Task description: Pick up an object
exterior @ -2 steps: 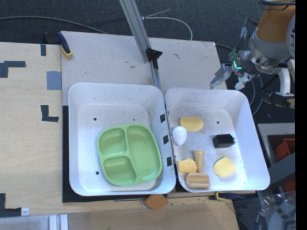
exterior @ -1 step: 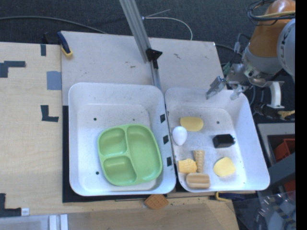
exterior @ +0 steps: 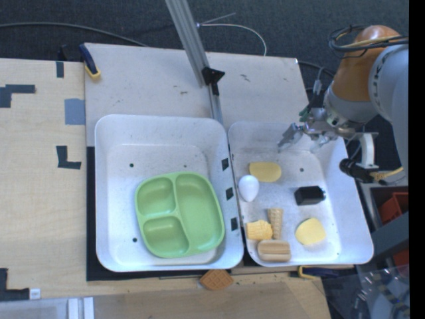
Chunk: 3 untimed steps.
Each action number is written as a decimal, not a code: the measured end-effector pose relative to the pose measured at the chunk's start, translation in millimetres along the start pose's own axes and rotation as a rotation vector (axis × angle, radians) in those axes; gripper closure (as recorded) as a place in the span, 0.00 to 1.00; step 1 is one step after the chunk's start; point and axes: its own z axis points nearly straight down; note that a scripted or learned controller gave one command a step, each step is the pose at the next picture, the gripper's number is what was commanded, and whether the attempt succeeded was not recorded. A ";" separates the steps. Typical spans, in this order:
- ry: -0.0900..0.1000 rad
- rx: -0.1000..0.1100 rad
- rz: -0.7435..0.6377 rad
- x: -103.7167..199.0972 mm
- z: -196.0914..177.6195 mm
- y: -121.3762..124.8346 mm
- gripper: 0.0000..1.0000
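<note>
My gripper (exterior: 303,140) hangs over the far part of the right bin (exterior: 345,198), its two fingers spread open with nothing between them. Nearer the camera in this bin lie a flat yellow piece (exterior: 265,172), a white egg (exterior: 248,187), a black block (exterior: 309,195), a small waffle cone (exterior: 275,220), an orange-yellow chunk (exterior: 259,230), a round yellow piece (exterior: 310,232) and a tan bun (exterior: 274,250). The flat yellow piece is the closest to the gripper, a little to its front left.
The left bin (exterior: 113,178) holds a green divided plate (exterior: 179,213). A slanted metal pole (exterior: 189,32) ends at the bins' far junction. A waffle cookie (exterior: 216,280) lies outside, in front of the bins. A blue-and-yellow clamp (exterior: 89,62) sits at the far left.
</note>
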 end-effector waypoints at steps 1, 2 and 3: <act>0.000 0.000 0.000 -6.1 51.5 -8.4 0.00; 0.000 -0.006 -0.002 -5.1 37.8 -6.6 1.00; -0.002 -0.013 -0.001 -6.9 -25.7 -7.7 1.00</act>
